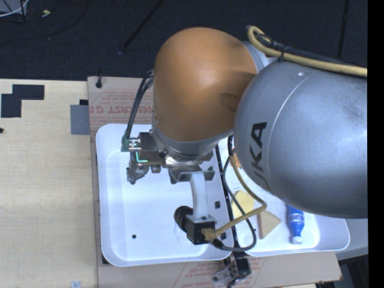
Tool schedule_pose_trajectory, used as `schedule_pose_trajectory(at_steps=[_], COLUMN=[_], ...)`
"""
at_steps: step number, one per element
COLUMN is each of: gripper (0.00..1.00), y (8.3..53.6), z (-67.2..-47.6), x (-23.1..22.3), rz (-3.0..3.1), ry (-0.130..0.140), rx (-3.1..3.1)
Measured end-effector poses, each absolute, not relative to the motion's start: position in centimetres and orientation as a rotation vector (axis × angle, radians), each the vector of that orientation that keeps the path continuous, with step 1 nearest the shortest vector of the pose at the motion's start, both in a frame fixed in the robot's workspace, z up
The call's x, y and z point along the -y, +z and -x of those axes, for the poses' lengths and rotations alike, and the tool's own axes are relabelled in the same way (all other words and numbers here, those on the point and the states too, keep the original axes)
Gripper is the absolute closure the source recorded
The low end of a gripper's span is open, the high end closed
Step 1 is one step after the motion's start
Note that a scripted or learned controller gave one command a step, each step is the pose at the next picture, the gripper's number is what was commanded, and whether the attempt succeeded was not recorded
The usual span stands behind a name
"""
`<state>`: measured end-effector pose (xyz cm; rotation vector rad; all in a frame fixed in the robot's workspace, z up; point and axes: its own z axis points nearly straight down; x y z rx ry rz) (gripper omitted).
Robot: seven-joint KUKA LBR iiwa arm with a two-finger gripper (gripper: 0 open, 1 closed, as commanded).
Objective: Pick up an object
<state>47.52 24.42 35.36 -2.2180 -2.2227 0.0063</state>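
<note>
My gripper [187,174] hangs over the middle of the left white bin [114,209], mostly covered by the big orange band and grey arm above it. In the right bin [336,240], a blue and white bottle-like object [295,224] lies near the front. A tan wedge [268,223] and a yellow flat piece [245,203] lie just left of it, close to the divide between the bins. A tiny dark speck [134,237] sits on the left bin's floor near its front left corner. Nothing shows in the gripper's grasp.
The arm hides most of the right bin and the back of both bins. Brown cardboard [114,101] lies under the bins, on a pale wooden bench [42,191]. A small metal piece [233,273] sits at the front edge, outside the bins.
</note>
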Motion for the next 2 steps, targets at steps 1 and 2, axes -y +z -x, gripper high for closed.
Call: schedule_pose_trajectory(at_steps=[1, 2], gripper=[1.0, 1.0], y=[36.3, 52.5], z=[-47.5, -47.6], x=[-24.4, -24.3], rz=[2.214, 2.223], ry=[0.011, -0.024], rx=[2.225, 2.225])
